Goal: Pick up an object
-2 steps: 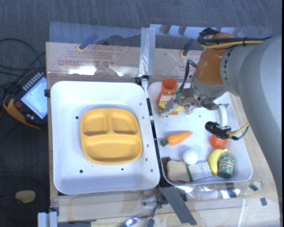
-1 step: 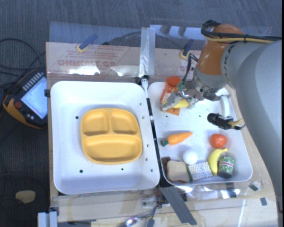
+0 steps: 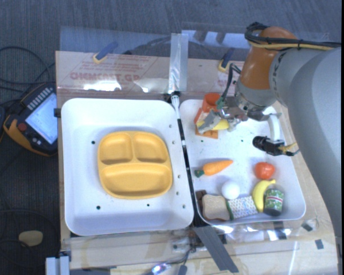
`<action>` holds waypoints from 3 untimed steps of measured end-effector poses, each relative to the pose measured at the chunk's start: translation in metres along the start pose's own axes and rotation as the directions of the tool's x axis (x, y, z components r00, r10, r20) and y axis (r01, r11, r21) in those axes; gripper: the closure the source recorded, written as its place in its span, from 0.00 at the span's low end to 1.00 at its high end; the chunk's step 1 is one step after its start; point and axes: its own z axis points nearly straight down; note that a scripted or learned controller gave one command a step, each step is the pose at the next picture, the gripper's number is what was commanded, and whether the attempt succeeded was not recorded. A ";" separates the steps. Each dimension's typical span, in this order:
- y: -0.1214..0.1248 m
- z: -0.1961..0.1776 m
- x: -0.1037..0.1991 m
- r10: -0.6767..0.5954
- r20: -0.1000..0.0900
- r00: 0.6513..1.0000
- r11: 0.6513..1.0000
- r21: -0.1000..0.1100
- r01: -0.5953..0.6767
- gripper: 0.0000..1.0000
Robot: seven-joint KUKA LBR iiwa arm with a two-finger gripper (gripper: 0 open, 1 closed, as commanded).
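A robotics lab, going by the grey industrial arm reaching over a bench that carries two white bins side by side, toy food in one, and a cabled control pendant lying on grey carpet.

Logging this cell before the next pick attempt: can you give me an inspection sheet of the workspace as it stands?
Surface: left bin and right bin, both white, side by side on the bench.
Job's things: in the right bin, carrot, tomato, white ball, banana, dark can, brown slice, orange and yellow pieces in its far left corner.
Clutter: yellow divided plate in the left bin.
Grippers: gripper low at the orange and yellow pieces; no grasp can be confirmed.
Cables: black cables on the carpet left of the bench.
Surroundings: handheld pendant on the carpet beside the left bin.
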 end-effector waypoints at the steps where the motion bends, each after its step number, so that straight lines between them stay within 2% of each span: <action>1: 0.006 -0.084 0.047 0.014 0.015 1.000 0.999 -0.030 -0.014 1.00; 2: 0.011 -0.127 0.103 0.006 0.014 1.000 1.000 -0.030 -0.006 1.00; 3: 0.011 -0.126 0.103 0.007 0.015 1.000 1.000 -0.029 -0.006 0.00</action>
